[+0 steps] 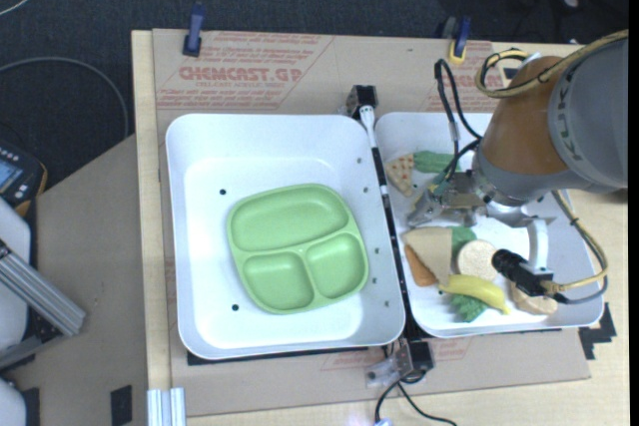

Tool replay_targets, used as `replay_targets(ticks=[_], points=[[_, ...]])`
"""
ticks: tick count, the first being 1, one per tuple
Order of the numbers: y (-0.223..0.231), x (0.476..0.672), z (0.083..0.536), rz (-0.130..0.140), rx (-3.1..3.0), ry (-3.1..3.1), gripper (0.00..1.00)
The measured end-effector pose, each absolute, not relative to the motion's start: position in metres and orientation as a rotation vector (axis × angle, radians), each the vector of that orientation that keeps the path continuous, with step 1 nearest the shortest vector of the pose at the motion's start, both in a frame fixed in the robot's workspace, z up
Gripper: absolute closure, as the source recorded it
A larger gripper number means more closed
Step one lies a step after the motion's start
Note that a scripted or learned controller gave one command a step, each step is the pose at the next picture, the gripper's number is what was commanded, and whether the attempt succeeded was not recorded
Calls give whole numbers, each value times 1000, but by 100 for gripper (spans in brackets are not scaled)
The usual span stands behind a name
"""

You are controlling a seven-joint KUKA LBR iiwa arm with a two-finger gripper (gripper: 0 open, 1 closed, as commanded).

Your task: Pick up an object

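My gripper [431,205] hangs low over the left part of the right bin [559,322], under the grey arm with its orange band. It is just above a pale tan slice [431,242]. Around it lie several toy foods: a yellow banana [477,290], an orange wedge [419,265], a cream round disc [477,259], a green piece [462,238], a green leafy piece [432,160] and a speckled tan cookie [401,172]. I see nothing clearly held. The arm hides the bin's right half.
The left bin [200,155] holds a light green divided plate [297,244]. A black ridge [381,195] separates the two bins. A brown crusty piece [529,300] and a small green piece [467,310] lie near the right bin's front edge.
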State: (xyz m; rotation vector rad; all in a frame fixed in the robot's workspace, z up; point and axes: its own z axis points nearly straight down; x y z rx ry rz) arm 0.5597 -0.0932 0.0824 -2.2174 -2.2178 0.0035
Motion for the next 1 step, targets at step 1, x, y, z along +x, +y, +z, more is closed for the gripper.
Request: replay_targets(ticks=[1], points=[[-95,475,85,6,-2221,-2213,0]])
